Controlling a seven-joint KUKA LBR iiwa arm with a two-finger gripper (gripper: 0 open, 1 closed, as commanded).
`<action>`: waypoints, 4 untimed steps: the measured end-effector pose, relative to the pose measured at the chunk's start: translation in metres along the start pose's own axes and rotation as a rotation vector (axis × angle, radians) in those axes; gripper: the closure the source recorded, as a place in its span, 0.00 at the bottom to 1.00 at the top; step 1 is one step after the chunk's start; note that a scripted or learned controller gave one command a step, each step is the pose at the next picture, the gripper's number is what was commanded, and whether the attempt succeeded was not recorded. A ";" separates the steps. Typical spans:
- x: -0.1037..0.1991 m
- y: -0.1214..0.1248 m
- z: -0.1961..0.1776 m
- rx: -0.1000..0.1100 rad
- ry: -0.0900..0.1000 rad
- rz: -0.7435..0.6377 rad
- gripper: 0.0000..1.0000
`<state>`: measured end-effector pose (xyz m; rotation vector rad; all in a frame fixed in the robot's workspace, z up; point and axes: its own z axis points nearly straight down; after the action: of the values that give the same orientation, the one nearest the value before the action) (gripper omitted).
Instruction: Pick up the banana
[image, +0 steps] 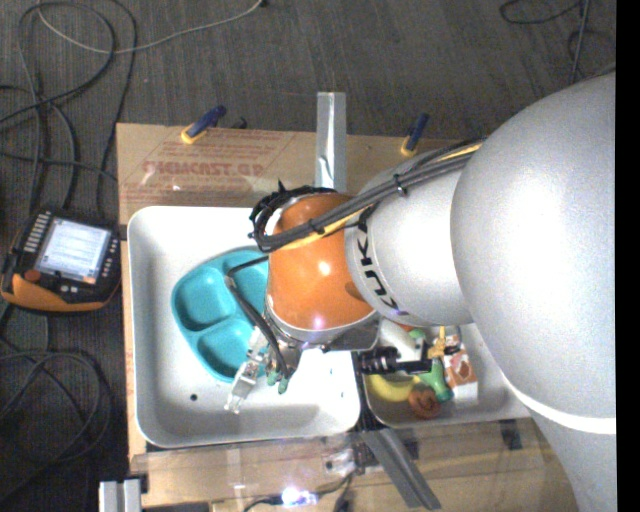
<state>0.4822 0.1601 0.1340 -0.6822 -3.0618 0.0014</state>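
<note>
The gripper (252, 378) hangs over the near edge of the left bin (150, 300) beside a teal tray (205, 300), its grasp impossible to tell, while the banana (388, 386) lies in the right bin (470, 405), so closing here would likely miss it.

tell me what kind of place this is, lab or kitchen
Most likely a robotics lab: an industrial arm reaches over white bins on a bench, a teach pendant lies beside it, and cables trail across the carpet.
</note>
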 end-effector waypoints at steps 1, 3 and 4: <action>-0.048 -0.012 0.025 -0.028 -0.019 -0.044 0.00; -0.078 0.050 0.009 -0.006 -0.008 -0.166 0.00; -0.156 0.088 -0.056 -0.003 -0.008 -0.145 0.00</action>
<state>0.6616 0.1736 0.1894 -0.4600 -3.1118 -0.0017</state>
